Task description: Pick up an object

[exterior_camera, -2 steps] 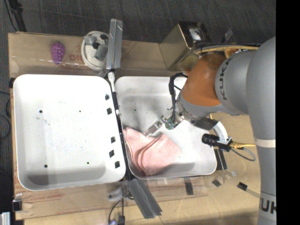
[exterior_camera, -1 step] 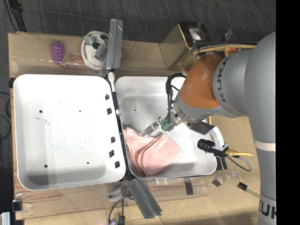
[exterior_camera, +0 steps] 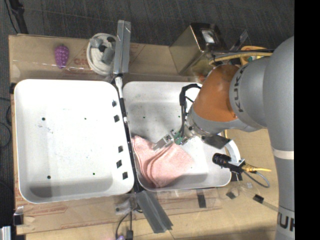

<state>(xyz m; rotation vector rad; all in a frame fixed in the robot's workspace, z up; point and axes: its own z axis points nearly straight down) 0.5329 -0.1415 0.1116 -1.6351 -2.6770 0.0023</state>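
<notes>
tool (exterior_camera: 167, 140) over pink cloth (exterior_camera: 162, 164) in rt bin (exterior_camera: 150, 96); open/closed: can't tell.

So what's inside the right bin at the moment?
A crumpled pink cloth lies in the near-left corner of the right bin, with the gripper at its upper edge. The arm covers the bin's right side, so anything there is hidden.
</notes>
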